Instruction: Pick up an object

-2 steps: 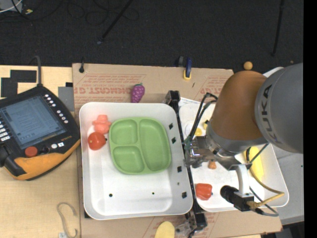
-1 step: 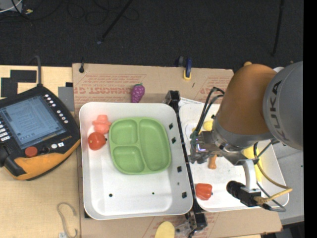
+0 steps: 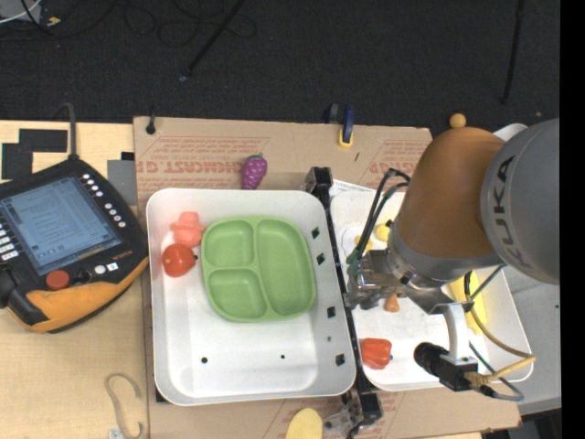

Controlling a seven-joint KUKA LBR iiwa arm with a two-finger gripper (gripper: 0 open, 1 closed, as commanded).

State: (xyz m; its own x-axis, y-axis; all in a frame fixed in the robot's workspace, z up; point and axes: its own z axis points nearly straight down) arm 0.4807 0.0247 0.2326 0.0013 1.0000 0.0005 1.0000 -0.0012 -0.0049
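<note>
Lying in the right bin (image 3: 512, 332), a red pepper-like toy (image 3: 376, 351) sits below and slightly left of the gripper (image 3: 370, 282), close to it but not touching, near the bin's lower left corner. A small orange piece (image 3: 392, 304) lies just to the gripper's lower right, nearly under the wrist. Fingers are hidden among cables and metal; whether they are spread or pressed together cannot be told, and nothing is seen between them.

The arm (image 3: 475, 199) comes in from the right, its orange band bulging above the gripper, grey housing beyond it at the frame's right. A yellow object (image 3: 383, 233) peeks out just above the gripper, beside the orange band. Another yellow shape (image 3: 479, 311) shows to the gripper's right, partly covered by the arm. A black fitting with cabling (image 3: 448, 362) hangs lower right of the gripper.

Left of the gripper, across the divider, the left bin (image 3: 238, 369) holds a green divided tray (image 3: 258, 270). Farther left, against the tray's edge, a red tomato-like toy (image 3: 179, 260) rests with a pink piece (image 3: 187, 228) just above it.

Up and left of the gripper, outside the bins on the cardboard (image 3: 210, 154), lies a purple grape bunch (image 3: 254, 169). Far left sits a teach pendant (image 3: 64, 236) with its screen lit. Below the gripper, past the bins' lower edge, a yellow lemon-like toy (image 3: 305, 422) rests.
</note>
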